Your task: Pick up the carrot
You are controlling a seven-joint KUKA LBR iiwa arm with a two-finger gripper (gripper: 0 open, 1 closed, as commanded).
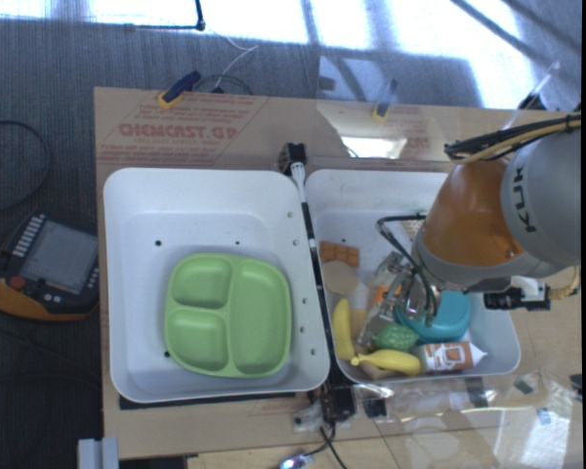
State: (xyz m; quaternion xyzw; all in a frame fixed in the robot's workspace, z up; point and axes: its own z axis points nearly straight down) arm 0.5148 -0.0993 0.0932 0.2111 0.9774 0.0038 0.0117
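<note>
The gripper (398,299) is being held low in the right bin (371,198); whether its jaws are open or closed cannot be told. The carrot (340,255) is lying near that bin's left wall, apart from the gripper. Bananas (344,328) are resting toward its front, a teal cup (447,316) by the gripper. A green divided plate (230,314) is sitting in the left bin (190,189).

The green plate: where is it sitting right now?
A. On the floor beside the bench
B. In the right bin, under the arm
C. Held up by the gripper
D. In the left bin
D. The green plate lies flat on the floor of the left bin, while the arm reaches down into the right bin among the toy food.
</note>
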